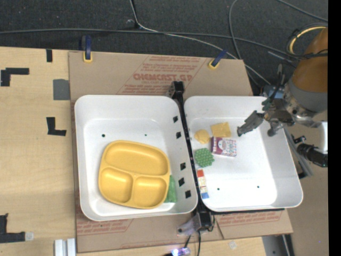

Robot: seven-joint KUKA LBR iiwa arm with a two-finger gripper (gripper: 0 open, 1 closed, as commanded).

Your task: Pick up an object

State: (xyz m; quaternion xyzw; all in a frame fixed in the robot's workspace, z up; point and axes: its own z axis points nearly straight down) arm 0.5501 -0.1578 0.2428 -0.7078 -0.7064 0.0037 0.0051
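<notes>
Two white bins side by side, small items bunched toward the left of the right bin (277, 196), likely scattered as loose pick targets: yellow block (220, 129), yellow lump (202, 137), pink packet (224, 146), green disc (203, 157). Yellow divided tray (133, 173) lying flat, left of that bin. Gripper (259, 125) above the bin's upper right, fingers spread, holding nothing, near the packet but apart.
</notes>
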